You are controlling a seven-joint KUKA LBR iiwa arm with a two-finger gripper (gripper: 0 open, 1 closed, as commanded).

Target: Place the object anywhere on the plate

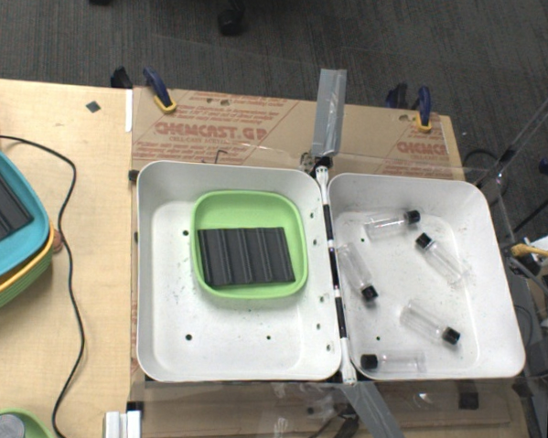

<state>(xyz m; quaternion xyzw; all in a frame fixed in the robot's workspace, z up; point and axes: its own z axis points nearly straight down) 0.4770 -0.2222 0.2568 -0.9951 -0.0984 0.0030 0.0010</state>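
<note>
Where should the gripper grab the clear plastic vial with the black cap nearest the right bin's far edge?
Grip the clear plastic vial mid-body, coming straight down, fingers closing across its narrow width. It lies flat, apart from the others, black cap pointing toward the bin's far right.

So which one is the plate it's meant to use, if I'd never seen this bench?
Find the two white bins side by side and take the left bin. The plate is the light green, rounded-square dish lying in its upper middle, with a dark ribbed mat on it. The right bin holds clear vials with black caps instead.
</note>
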